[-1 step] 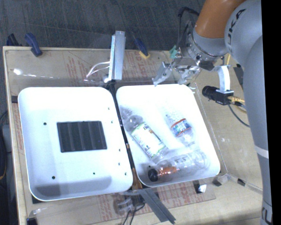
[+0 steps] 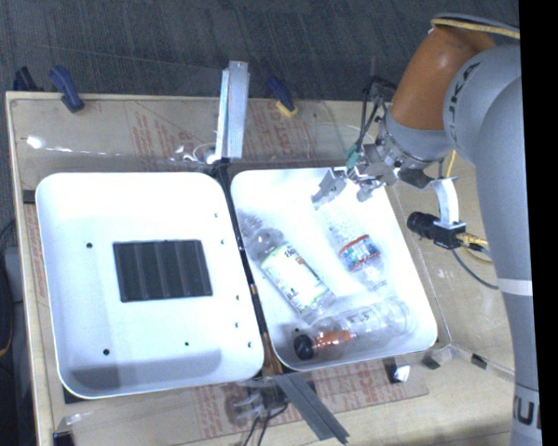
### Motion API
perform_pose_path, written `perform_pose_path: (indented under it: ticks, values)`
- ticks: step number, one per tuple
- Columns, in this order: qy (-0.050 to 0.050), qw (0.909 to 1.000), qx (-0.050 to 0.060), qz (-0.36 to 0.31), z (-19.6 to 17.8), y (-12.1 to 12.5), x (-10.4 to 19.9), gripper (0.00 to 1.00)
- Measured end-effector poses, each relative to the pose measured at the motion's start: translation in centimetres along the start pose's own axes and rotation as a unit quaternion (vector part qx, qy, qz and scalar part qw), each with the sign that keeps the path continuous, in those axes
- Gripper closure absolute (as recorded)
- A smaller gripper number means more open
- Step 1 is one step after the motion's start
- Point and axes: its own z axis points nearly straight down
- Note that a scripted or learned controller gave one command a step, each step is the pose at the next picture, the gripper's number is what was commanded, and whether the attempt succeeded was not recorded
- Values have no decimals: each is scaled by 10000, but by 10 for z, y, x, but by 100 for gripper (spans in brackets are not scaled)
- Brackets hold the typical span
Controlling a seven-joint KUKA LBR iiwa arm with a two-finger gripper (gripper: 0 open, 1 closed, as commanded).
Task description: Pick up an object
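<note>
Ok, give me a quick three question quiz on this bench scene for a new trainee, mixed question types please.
1. True or false: the clear plastic bottle with the white and green label lies in the right-hand white bin.
2. Which item has a black cap? A) the clear bottle with the red and blue label B) the clear bottle with the orange label along the right bin's near wall
3. Fill in: the dark ribbed rectangular panel lies in the ____ white bin.

The two-finger gripper hangs over the right bin's far end.

Key: 1 true; 2 B; 3 left
</note>
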Motion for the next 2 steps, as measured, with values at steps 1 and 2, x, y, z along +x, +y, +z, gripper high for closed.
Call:
perform_pose_path:
  ticks: [1,2]
  values:
    - [1,9999,-5,-135,39,-31,0,0]
    - [-46,9996,-101,-253,89,-12,-4,0]
